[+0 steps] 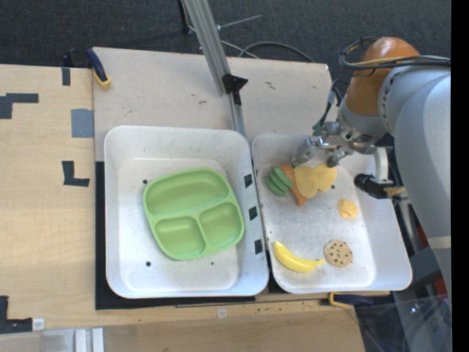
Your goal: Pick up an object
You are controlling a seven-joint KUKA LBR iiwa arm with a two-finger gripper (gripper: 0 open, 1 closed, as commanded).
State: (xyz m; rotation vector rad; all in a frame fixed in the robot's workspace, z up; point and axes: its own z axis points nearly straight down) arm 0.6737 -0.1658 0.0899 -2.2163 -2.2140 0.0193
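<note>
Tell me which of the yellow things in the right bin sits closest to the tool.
The big pale yellow piece, right under the tool. The small yellow lump and banana lie farther off.

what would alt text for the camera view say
The grey arm's hand hangs over a pile of toy food in the right bin, which also holds a banana and cookie. The left bin holds a green divided plate.

green ridged piece (278,180): lies at the right bin's far left, touching the orange piece.
orange piece (297,188): long, slanted, between the green and pale yellow pieces.
pale yellow piece (316,181): flat, lumpy, against the orange one.
small yellow lump (348,209): apart, mid-right.
banana (296,259): curved, near front edge.
cookie (338,253): round, speckled, just beside the banana's tip.
</note>
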